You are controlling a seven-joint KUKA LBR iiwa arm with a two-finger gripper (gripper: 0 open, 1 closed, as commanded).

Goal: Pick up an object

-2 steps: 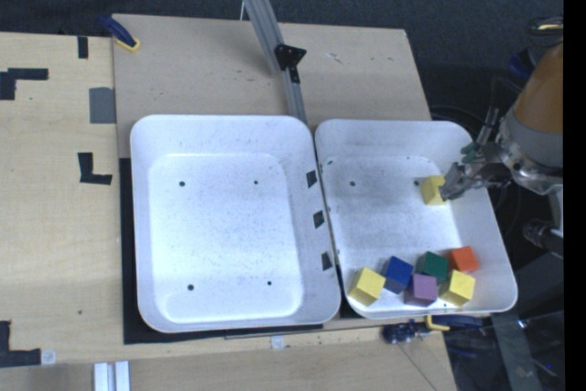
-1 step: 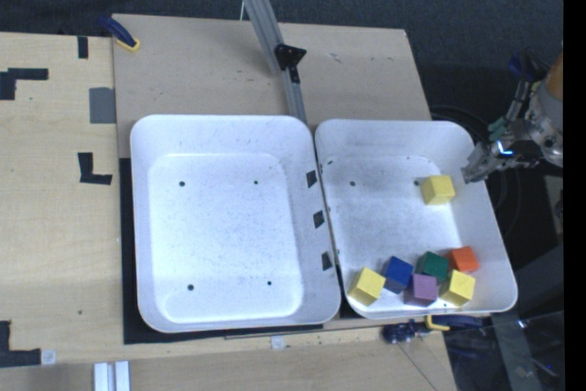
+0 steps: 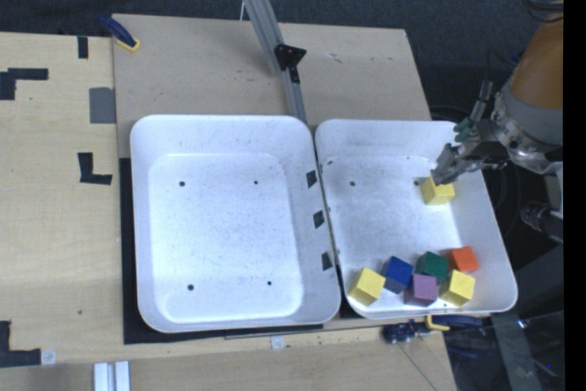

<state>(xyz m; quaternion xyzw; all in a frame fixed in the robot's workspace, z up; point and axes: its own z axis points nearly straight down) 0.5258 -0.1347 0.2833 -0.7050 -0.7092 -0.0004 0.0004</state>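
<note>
Yellow cube-shaped block (image 3: 439, 191) lies alone in the right-hand shallow white bin (image 3: 366, 142), just under the grey gripper (image 3: 449, 168), probably singled out as easiest.

My arm (image 3: 536, 101): grey body, orange band (image 3: 548, 59) on top at the frame edge, pale grey ring under it. Wrist is a dark cluster with a greenish bit and thin dark cables. Gripper (image 3: 447, 169) is dark grey metal, slim; detail too blurred to resolve.
</note>
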